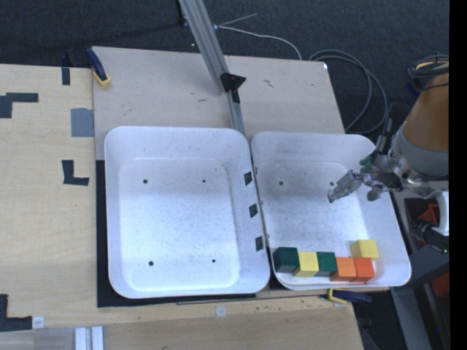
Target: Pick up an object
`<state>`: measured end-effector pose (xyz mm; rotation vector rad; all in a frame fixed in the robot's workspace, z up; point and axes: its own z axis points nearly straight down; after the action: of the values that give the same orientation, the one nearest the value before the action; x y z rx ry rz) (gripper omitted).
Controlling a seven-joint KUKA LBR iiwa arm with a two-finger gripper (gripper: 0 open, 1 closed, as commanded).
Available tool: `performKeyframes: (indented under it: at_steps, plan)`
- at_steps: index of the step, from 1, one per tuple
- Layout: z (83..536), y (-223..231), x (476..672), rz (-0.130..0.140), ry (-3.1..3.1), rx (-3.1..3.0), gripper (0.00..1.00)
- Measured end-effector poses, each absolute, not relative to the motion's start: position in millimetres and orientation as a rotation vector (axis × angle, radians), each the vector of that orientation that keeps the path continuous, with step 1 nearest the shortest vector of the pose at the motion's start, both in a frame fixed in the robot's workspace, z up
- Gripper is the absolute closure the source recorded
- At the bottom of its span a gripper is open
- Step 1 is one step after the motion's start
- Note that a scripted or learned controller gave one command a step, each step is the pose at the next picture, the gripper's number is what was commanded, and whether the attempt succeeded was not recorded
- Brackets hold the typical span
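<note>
Nearest the bench's front edge, a row of blocks hugs the right bin's front wall: dark green block, yellow block, a second green block, orange blocks, another yellow cube just behind. Farther back, the gripper hangs above bare bin floor, well apart from them; whether it is parted or clenched I cannot tell. Packed tight against the wall, the blocks could jam a descending grasp. The left bin lies beyond.
</note>
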<state>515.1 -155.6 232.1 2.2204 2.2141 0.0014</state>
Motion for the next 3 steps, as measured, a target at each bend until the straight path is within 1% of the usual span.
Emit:
performKeyframes:
  at_steps: [1,2,3]
  plan:
    - [167.4,-106.0,520.6,-0.006,2.232,2.222,0.0]
    - [88.6,-92.4,520.2,-0.005,2.225,2.221,0.0]
    - [211.2,-102.5,515.0,0.005,2.219,2.216,0.0]
